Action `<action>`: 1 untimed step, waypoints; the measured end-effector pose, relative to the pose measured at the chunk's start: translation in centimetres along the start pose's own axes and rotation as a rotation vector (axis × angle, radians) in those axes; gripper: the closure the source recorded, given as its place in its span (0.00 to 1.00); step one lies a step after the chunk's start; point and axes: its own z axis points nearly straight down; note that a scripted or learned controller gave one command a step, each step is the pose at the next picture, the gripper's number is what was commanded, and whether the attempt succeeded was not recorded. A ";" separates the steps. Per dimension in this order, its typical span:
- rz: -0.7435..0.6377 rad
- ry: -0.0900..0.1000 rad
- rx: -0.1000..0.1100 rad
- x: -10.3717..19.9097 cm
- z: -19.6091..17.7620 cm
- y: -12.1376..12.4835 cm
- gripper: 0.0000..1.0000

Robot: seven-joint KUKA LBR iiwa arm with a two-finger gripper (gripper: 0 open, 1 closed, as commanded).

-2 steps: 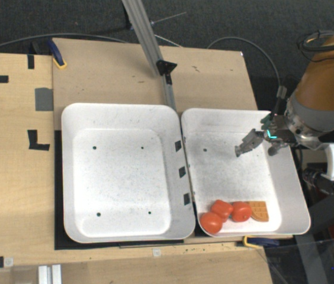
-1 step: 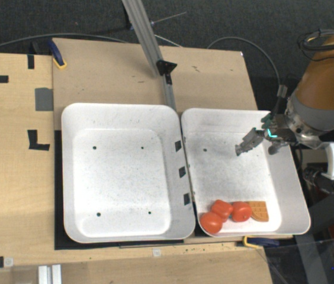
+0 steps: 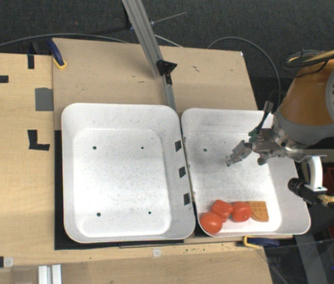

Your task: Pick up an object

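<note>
- A wooden bench is seen bearing two white bins side by side.
- Red pieces and an orange waffle-like piece are gathered at the right bin's near edge.
- The gripper is held above that bin's middle, well apart from them, nothing clamped.

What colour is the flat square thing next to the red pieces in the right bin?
Orange-tan, seen in the camera view: the flat square piece.

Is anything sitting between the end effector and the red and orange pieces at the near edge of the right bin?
Nothing visible does. The end effector is over the middle of the right bin; the red pieces and the orange waffle-like piece lie clustered at its near edge, with bare bin floor between.
</note>
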 end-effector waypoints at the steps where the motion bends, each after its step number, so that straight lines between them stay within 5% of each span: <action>1: -0.001 0.000 -0.001 1.0 4.9 0.0 0.00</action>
